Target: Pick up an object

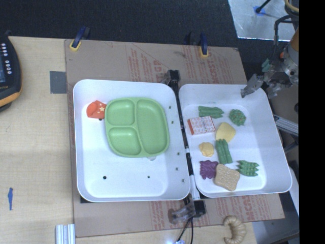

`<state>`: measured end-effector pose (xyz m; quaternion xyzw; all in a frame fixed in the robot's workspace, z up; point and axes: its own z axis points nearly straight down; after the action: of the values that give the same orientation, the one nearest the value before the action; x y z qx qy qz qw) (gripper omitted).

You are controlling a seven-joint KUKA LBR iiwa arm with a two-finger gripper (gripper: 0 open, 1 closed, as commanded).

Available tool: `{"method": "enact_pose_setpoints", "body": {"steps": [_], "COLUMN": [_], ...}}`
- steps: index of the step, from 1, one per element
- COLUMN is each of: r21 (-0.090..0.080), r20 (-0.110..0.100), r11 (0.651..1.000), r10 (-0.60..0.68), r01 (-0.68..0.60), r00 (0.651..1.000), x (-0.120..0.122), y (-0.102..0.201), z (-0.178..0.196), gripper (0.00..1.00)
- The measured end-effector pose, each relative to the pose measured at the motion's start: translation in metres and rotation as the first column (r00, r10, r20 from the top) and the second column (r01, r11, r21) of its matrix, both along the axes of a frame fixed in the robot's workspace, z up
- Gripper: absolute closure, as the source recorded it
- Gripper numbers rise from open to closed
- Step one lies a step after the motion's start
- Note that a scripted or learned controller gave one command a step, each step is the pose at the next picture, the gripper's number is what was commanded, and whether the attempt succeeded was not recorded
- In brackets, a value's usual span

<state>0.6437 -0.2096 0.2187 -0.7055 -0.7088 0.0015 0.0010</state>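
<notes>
- One gripper (252,89) shows at the right side of the view, just over the upper right corner of the right bin (269,136); the arm behind it is mostly cut off by the frame edge.
- Whether it is open or shut cannot be told from this angle, and nothing is seen held in it.
- Several toy foods lie in the right bin, all well below and to the left of the gripper: a green leafy piece (210,112), a green broccoli (237,117), a red and white box (201,125), a yellow piece (226,132), a small yellow lump (206,149), a long green vegetable (223,151), a purple grape bunch (207,169), a tan cracker (226,177) and another green piece (248,168).
- The cracker overlaps the grape bunch's lower right side; the long green vegetable sits just below the yellow piece.
- Nearest the gripper is the broccoli, with bare white bin floor between them.
- The left bin (91,182) holds a green divided plate (137,127), and a red tomato-like toy (96,109) touches the plate's upper left edge.
- Both bins rest on a cardboard sheet (127,60) clamped to the tabletop (30,151).
</notes>
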Motion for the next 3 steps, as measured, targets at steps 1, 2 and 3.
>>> {"method": "enact_pose_setpoints", "body": {"steps": [1, 2, 3], "r21": [0.003, 0.0, -0.003], "r20": [-0.009, 0.005, 0.011], "r11": [1.0, 1.0, 1.0], "r10": [-0.001, 0.001, 0.004], "r01": [0.001, -0.001, -0.003], "r00": [1.0, 1.0, 1.0], "x": [-0.045, -0.005, -0.004], "y": [-0.002, -0.002, -0.004], "z": [-0.13, -0.126, -0.11], "gripper": [0.0, 0.0, 1.0]}}
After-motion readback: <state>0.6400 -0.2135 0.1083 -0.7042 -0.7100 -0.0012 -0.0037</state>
